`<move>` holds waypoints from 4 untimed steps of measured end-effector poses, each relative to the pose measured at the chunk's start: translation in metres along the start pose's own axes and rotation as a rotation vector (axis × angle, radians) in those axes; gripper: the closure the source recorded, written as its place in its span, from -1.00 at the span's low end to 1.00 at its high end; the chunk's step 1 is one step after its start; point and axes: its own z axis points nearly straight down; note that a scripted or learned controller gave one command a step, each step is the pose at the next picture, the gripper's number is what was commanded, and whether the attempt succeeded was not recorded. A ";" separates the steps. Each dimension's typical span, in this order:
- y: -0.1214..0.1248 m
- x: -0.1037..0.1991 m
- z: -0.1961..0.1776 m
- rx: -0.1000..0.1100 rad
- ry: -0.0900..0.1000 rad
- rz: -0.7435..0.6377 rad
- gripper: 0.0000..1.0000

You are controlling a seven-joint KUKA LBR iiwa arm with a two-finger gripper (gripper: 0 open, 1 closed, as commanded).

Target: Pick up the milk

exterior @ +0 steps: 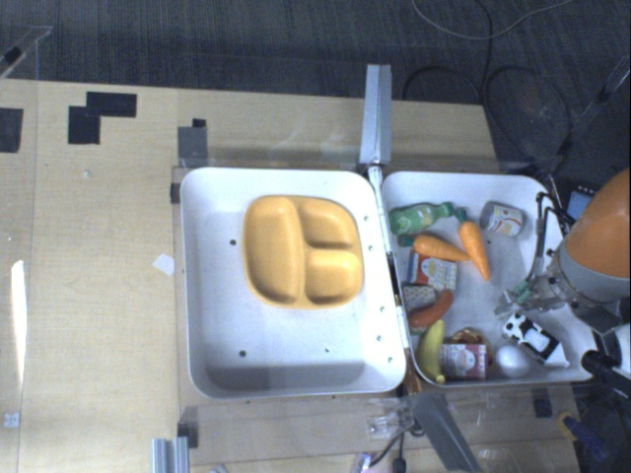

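The milk, a black-and-white carton, lies on its side in the right bin's near right corner. Its long axis slants from upper left to lower right. The gripper hovers just above it; its opening cannot be told.

A yellow three-compartment plastic tray lies in the left white bin; two orange carrots cross in the right white bin
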 end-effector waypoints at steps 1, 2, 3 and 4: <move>0.027 0.097 -0.098 0.012 0.003 -0.091 1.00; 0.039 0.151 -0.083 0.015 0.003 0.050 1.00; 0.039 0.151 -0.083 0.015 0.003 0.050 -1.00; 0.019 0.097 -0.089 0.015 0.001 0.082 -1.00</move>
